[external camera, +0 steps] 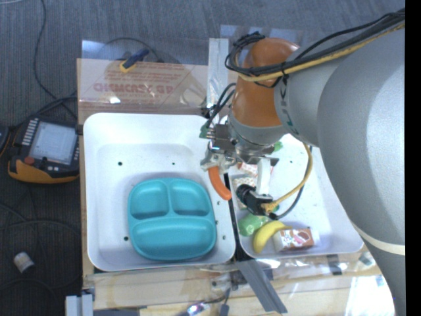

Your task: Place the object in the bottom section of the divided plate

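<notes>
A teal divided plate point(172, 217) lies in the left white bin point(105, 143), with two small sections at the far side and one wide section point(174, 234) nearest the front. My gripper point(220, 168) hangs over the wall between the two bins, just right of the plate's upper right corner. It is shut on an orange carrot point(220, 184), which points down and to the right below the fingers. The carrot's top end is hidden by the gripper.
In the right bin point(329, 209) lie a yellow banana point(264, 236), a green item point(249, 226) and a small red-brown carton point(294, 239) near the front. The grey arm covers the rest of that bin. A pendant point(43, 150) lies on the floor at left.
</notes>
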Controlling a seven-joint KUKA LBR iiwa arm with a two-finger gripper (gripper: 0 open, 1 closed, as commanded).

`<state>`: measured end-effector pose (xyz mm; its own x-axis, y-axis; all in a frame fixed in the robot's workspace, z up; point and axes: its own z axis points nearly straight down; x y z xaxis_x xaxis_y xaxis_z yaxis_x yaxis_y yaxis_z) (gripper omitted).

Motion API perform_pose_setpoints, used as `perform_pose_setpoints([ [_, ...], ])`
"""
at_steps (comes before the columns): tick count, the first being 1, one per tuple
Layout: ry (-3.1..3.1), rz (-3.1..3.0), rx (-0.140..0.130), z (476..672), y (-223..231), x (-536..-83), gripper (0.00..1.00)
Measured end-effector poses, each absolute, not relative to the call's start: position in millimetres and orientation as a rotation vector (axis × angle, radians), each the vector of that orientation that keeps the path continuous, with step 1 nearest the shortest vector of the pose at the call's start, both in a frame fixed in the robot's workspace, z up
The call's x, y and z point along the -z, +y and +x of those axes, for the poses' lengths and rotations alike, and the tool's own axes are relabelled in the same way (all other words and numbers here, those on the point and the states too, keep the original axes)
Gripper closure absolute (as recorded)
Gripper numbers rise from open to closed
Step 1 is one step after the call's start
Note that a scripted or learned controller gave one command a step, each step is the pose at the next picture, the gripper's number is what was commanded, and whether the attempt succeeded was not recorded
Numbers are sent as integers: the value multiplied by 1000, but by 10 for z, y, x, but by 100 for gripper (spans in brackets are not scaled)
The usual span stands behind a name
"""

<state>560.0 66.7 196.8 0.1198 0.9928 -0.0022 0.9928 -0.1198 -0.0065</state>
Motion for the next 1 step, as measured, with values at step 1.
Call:
perform_pose_setpoints([
  [1, -2082, -2348, -9, 5600, 666, -1967, 0],
])
